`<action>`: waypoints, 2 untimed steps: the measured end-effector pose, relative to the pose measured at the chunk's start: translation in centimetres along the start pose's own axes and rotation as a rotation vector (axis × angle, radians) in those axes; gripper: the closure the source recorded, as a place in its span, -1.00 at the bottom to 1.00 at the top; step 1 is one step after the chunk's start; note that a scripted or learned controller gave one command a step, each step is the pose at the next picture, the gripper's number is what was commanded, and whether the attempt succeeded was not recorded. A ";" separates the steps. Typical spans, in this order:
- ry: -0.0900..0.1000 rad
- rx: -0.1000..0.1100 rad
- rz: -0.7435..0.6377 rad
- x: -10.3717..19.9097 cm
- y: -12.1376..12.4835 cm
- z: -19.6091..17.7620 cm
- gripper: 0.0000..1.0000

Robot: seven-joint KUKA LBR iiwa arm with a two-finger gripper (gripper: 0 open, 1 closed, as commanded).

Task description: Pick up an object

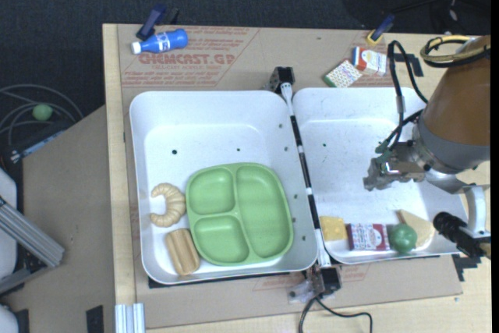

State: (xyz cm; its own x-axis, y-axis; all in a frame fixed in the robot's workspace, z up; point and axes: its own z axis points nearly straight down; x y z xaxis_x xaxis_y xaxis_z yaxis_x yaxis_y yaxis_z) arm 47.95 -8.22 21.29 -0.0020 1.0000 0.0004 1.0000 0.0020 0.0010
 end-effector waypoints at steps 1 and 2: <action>-0.001 -0.001 0.001 2.2 3.4 -1.2 1.00; -0.001 0.000 0.001 2.1 3.4 -1.1 -1.00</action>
State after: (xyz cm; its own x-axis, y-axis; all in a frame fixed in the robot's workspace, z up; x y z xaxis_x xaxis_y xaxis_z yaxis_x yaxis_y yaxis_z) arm 51.35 -6.07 22.44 -0.0006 1.0000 -0.0004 1.0000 0.0006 0.0013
